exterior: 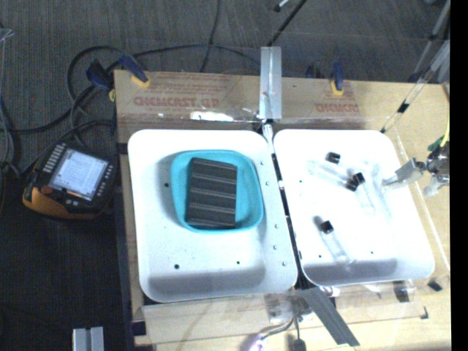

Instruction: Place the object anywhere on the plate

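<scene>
We count two white bins side by side on the worktop (pixel 197 101). The left bin (pixel 146 218) holds one teal plate (pixel 252 196), and one dark grey ribbed block (pixel 213 191) lies flat on that plate, roughly centred and well inside its rim. The right bin (pixel 409 262) holds three small clear vials with black caps: one (pixel 333 156) near the top, one (pixel 356 180) just below it to the right, and one (pixel 330 236) lower down toward the front wall. The worktop is pale wood with two clamps on its far edge, and it stands on dark carpet strewn with black cables. One handheld control pendant (pixel 73 178) lies on the floor to the left. The tool (pixel 409 172) pokes in at the right bin's right edge, above the rim; we cannot tell how it is set.
</scene>
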Available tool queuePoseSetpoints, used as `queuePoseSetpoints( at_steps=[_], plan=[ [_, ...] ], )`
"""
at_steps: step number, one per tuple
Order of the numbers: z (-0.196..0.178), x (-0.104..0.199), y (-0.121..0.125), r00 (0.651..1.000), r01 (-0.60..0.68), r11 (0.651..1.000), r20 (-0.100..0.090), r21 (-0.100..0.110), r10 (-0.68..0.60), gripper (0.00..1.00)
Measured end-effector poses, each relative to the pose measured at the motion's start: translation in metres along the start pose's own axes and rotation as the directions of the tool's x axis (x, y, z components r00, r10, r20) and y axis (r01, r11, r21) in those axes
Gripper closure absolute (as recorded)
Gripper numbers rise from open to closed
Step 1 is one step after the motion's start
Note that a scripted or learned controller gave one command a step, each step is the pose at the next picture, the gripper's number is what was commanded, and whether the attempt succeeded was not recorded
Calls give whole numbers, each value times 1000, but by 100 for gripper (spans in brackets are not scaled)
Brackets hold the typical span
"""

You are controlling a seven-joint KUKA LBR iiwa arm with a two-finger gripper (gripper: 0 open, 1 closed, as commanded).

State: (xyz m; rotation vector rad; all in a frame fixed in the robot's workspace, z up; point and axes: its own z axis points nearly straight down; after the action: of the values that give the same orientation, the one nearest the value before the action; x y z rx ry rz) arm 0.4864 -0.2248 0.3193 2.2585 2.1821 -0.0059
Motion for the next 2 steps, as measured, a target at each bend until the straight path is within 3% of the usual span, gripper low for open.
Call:
queuePoseSetpoints(
  at_steps=[1, 2],
  plan=[
    [37, 7, 10, 998, -58, 998, -1, 0, 58, 0],
    [22, 4, -2, 991, -131, 991, -2, -2, 131, 0]
  ],
)
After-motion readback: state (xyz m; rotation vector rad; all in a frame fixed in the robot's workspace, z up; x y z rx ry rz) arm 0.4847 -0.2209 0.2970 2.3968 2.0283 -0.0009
